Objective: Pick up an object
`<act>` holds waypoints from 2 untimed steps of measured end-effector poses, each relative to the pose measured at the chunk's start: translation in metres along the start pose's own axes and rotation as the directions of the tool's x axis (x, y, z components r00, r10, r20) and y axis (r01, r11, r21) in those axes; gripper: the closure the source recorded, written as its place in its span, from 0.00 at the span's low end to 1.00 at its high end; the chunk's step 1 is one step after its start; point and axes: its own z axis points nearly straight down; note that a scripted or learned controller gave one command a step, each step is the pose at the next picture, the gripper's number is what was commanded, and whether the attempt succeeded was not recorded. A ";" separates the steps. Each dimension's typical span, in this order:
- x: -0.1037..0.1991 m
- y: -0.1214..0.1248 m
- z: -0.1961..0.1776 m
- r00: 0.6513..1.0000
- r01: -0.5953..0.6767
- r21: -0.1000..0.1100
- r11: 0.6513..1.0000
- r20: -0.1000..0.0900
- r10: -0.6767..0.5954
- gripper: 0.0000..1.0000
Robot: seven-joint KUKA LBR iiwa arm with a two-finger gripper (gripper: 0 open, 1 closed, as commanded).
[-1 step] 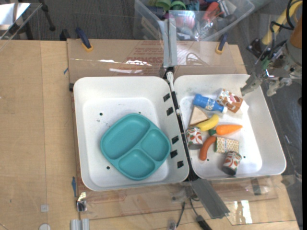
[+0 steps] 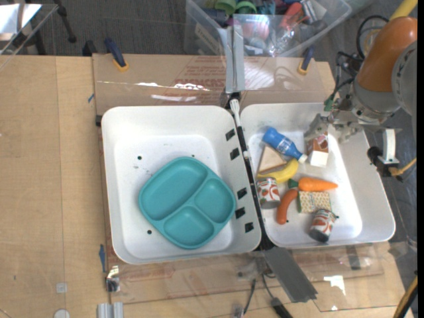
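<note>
One white block just below gripper

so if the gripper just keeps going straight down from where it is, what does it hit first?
Probably the small white block beneath the gripper in the right bin; depth is hard to judge from this slant.

Pale wooden bench spread left of the jaws. Clear plastic tub of mixed clutter stood behind them. Dark carpet beyond; glare lay on a taped plastic sheet.
</note>
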 end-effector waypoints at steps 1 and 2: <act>-0.005 0.004 0.034 1.000 -0.029 -0.011 1.000 0.002 0.029 0.00; -0.006 0.005 0.022 1.000 -0.027 -0.016 1.000 0.005 0.027 1.00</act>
